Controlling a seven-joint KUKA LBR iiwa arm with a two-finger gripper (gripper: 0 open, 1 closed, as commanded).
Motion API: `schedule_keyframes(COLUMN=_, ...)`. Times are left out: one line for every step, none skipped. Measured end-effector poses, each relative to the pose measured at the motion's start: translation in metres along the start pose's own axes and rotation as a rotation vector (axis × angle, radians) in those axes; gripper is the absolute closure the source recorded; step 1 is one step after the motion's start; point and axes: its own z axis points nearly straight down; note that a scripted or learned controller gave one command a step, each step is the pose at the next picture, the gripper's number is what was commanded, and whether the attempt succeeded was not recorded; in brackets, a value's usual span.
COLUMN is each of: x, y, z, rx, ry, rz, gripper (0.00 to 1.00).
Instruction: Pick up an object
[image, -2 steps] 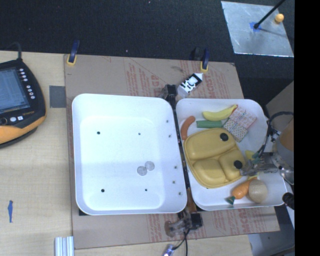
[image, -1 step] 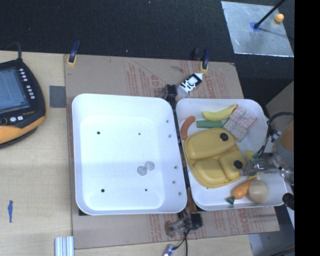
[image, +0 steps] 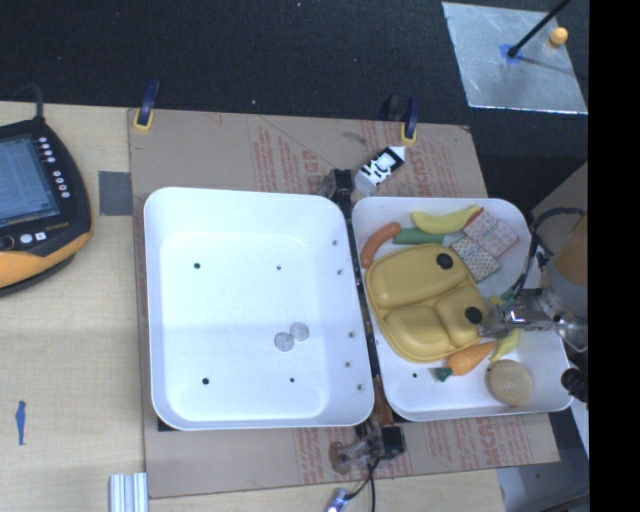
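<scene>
White plastic, 2 shallow bins side by side on a cardboard sheet (image: 300, 140) laid over the wooden bench (image: 60, 340).

Camera view: the left bin (image: 170, 300) carries 2 small round silvery discs (image: 291, 338) near its middle, touching each other. The right bin (image: 540, 400) is crowded. Its largest item is a yellow soft toy (image: 420, 295), lumpy and 2-lobed, with its long axis running from the upper left toward the lower right of the bin; a dark spot marks the upper lobe and another the lower one. Along the bin's far side lie an orange carrot-like piece (image: 378, 243), tilted with its upper end to the right, a green piece (image: 412, 238) just beside it, a yellow banana (image: 445, 219) lying roughly left to right with its tip pointing right, and a checked sponge-like block (image: 483, 243). Below the toy lies a small carrot (image: 466, 360), its green end pointing lower left, and near the bin's lower right corner sits a round tan ball (image: 510, 382).

The gripper (image: 505, 318) reaches in from the right, low over the right edge of the yellow toy, above a yellow piece (image: 507, 343). I cannot tell how its claw stands, nor whether it grips anything.

An orange-and-black teach pendant (image: 35, 205) rests on the bench at far left.
</scene>
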Motion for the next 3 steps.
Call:
schedule_keyframes(x=0.028, y=-0.002, z=-0.07, rx=0.011, ry=0.007, rz=0.002, gripper=1.0)
schedule_keyframes(x=0.028, y=-0.003, z=-0.069, rx=0.012, ry=0.007, rz=0.002, gripper=0.0)
schedule_keyframes(x=0.009, y=-0.005, z=-0.036, rx=0.015, ry=0.007, rz=0.001, gripper=0.0)
